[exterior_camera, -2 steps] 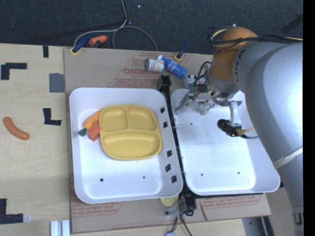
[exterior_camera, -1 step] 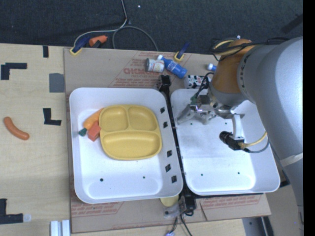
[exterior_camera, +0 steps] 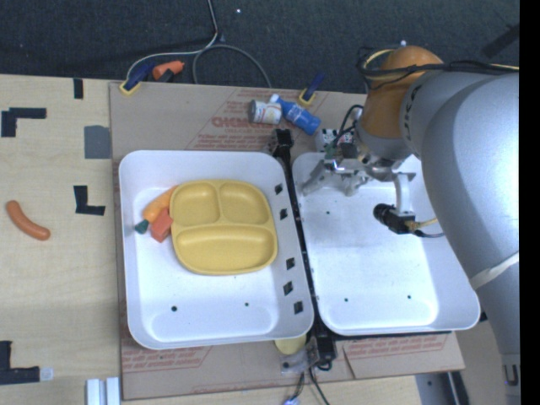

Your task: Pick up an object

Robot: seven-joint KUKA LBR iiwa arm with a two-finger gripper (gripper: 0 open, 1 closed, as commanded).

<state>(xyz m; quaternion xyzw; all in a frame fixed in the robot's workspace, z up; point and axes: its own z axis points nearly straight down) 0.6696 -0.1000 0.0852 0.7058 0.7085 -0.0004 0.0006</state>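
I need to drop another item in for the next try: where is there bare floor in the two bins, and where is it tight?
Right bin: bare floor across its middle and near half, below the gripper at its far-left corner. Left bin: a bare strip between the yellow divided plate and the near wall. It is tight left of the plate, where orange toys lie against it.

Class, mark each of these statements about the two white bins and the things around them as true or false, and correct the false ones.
1. The yellow plate lies in the left bin. True.
2. The plate has three compartments. True.
3. The gripper is over the left bin. False: it is at the top of the right bin.
4. An orange sausage toy lies inside the right bin. False: it lies outside both bins, on the bench at far left.
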